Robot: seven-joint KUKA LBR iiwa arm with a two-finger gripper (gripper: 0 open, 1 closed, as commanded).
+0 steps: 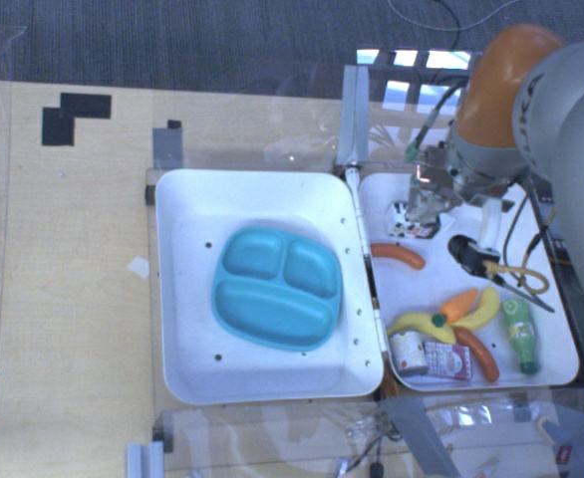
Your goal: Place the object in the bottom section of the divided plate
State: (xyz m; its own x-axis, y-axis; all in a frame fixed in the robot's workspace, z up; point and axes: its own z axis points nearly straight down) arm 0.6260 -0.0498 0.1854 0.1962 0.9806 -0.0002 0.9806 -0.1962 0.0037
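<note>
Overhead slanted view of the bench. The left bin (177, 297) is holding a blue divided plate (277, 288), which is lying flat near the bin's centre; its two small upper sections and one long bottom section are showing nothing inside them.

The right bin (563, 366) is holding the loose objects. An orange-red sausage (398, 256) is lying near the bin's left wall, just below and slightly left of the gripper. Toward the bin's near edge, a yellow banana (483, 310) is curving beside an orange carrot (459, 305), with a second yellow piece (419, 322) to their left. Below these, a small can (407, 352), a pink-and-white carton (447, 360) and a second reddish sausage (482, 356) are lying close together. A green bottle (520, 335) is lying near the right wall.

The arm (551, 98), grey with an orange band, is reaching in from the right, and its gripper (415, 219) is hanging over the upper left part of the right bin. The fingers are blurred against the white floor, so how far they are parted cannot be told, and no object is visibly sitting between them. The plate is lying well apart from the gripper, across the wall dividing the two bins.
</note>
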